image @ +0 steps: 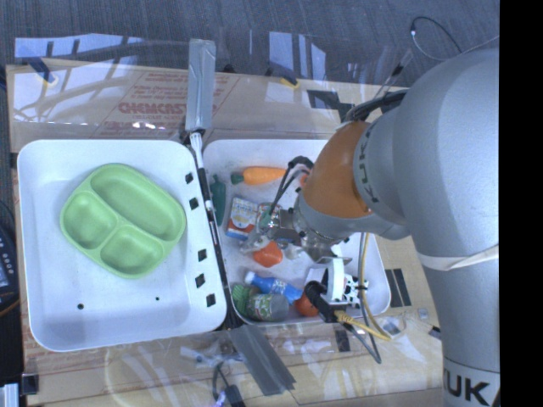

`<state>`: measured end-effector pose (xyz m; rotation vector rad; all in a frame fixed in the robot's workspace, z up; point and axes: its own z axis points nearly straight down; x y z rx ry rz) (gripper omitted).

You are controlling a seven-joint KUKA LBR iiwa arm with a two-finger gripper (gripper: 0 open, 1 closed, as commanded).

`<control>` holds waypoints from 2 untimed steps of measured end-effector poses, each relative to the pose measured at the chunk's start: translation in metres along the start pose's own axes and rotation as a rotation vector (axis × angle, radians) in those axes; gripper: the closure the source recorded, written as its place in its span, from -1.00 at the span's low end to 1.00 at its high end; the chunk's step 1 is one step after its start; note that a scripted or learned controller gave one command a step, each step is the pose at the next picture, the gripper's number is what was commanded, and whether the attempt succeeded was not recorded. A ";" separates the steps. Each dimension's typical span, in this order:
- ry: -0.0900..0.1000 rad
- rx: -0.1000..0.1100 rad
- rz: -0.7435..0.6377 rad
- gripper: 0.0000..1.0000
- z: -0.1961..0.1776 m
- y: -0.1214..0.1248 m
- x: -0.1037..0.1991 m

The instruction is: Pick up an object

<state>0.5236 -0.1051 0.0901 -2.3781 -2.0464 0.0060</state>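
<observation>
The right bin (222,154) holds several small objects: an orange carrot-shaped toy (261,175), a small printed carton (242,216), a red-orange piece (268,255), a blue bottle (276,286), a green and clear item (259,304) and a dark green piece (219,198). My gripper (273,230) reaches down into this bin from the right, between the carton and the red-orange piece. Its fingertips are lost among the objects and the wrist body.
The left bin (51,312) carries a light green divided plate (123,219). A grey divider bar (200,83) runs between the bins at the back. The arm's orange band (335,176) and grey body cover the right bin's right half. Yellow cable (365,325) loops near the front edge.
</observation>
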 end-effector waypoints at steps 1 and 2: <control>-0.002 -0.001 -0.002 1.00 -0.011 0.001 -0.001; 0.001 -0.002 0.192 1.00 -0.102 0.076 0.078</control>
